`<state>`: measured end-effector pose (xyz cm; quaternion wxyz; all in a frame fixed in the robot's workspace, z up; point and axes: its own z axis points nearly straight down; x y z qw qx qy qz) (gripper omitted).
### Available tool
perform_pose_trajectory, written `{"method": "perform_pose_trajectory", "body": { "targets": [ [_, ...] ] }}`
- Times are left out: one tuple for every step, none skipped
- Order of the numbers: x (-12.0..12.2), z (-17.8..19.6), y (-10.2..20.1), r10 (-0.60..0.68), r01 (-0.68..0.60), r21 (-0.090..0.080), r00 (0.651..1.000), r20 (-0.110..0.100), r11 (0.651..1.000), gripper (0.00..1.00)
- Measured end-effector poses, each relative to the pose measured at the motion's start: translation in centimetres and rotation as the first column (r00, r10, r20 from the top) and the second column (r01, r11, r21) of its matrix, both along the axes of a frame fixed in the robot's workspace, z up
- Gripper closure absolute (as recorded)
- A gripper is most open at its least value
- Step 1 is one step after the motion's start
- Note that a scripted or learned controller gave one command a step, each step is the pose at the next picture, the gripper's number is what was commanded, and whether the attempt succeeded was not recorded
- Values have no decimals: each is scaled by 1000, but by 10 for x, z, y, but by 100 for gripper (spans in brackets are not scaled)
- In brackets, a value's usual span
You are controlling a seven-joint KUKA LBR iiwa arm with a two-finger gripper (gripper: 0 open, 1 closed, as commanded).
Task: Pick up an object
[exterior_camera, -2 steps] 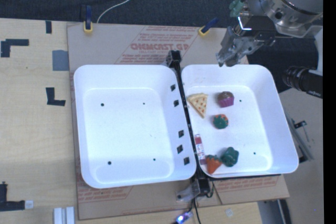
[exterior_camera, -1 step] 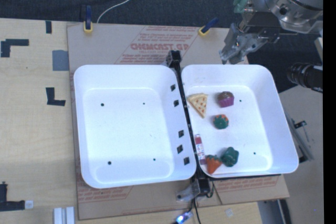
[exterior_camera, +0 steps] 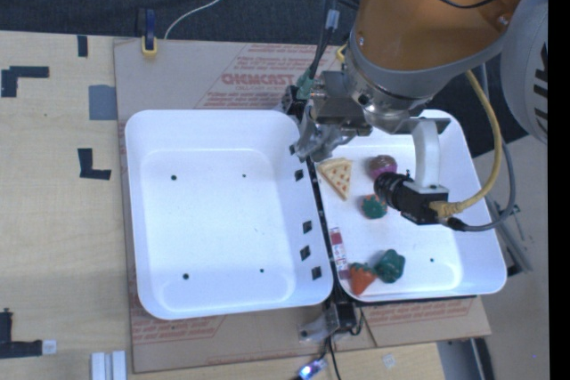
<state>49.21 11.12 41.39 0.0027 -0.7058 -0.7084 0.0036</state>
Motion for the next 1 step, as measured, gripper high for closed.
{"method": "perform_pose_trajectory", "body": {
  "targets": [
    [4, -17, -5, -2, 2, 0, 1000, 5, 1000, 100]
  ]
}}
